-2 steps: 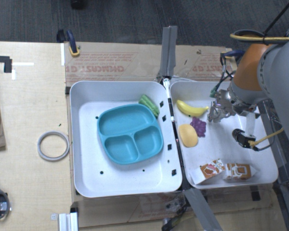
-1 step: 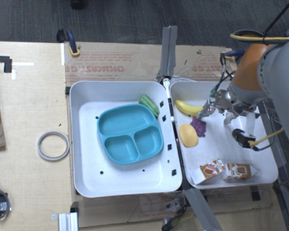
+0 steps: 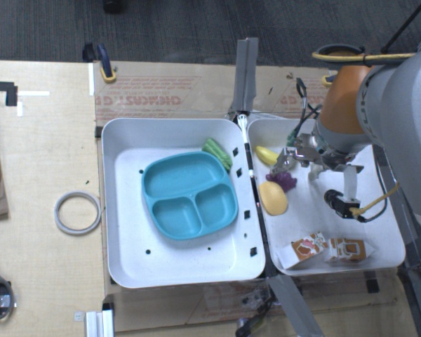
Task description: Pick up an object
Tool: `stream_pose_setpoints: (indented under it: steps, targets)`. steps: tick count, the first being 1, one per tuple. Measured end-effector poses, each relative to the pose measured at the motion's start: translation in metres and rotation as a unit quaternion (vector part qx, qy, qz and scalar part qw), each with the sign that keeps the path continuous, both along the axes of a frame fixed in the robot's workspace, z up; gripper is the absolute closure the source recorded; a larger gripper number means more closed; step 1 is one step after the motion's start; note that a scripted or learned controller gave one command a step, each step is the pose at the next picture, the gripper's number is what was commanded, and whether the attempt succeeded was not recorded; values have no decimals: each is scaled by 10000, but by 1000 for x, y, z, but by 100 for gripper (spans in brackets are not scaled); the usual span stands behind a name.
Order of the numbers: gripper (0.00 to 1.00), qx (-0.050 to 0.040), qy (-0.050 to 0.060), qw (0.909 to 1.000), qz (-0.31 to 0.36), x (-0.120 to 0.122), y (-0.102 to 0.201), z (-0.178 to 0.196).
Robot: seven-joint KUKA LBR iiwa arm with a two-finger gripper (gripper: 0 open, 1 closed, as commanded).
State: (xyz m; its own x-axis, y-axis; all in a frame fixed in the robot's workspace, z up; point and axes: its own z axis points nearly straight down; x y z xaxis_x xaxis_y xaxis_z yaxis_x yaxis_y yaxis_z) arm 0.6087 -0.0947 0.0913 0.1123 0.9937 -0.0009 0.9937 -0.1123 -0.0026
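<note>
Over the right bin (image 3: pixel 386 255) my tool (image 3: pixel 286 161) hangs low near the bin's left wall, close above a small purple bunch of toy grapes (image 3: pixel 283 180). I cannot tell how my tool is set, nor whether it has hold of anything; nothing shows plainly in its grip.

I judge the grapes the likeliest thing to pick. They look light, knobbly and a little soft, so they should not slip much, but the bunch is small and could roll aside; I would take it across its middle. Touching it below lies a pale yellow rounded piece (image 3: pixel 273 198), smooth and likely to slide if nudged. Just above lies a yellow banana-like toy (image 3: pixel 266 154), slim and curved, best gripped across its width.

Crowding is the trouble: these three sit tight against the divider between the bins, so there is little room on that side. A flat printed carton (image 3: pixel 328 249) lies well apart near the front of the bin.

Across in the left bin (image 3: pixel 123 209) rest a blue divided plate (image 3: pixel 189 195) and a green toy (image 3: pixel 218 152) at its far rim. A grey ring (image 3: pixel 77 212) lies on the bench (image 3: pixel 35 160).
</note>
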Motion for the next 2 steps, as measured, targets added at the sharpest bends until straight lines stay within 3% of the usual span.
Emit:
stream_pose_setpoints:
  steps: [1, 2]
  targets:
    - [100, -7, 7, 10000, 6, 0, -1, 9]
    - [0, -7, 9, 10000, 6, 0, -1, 9]
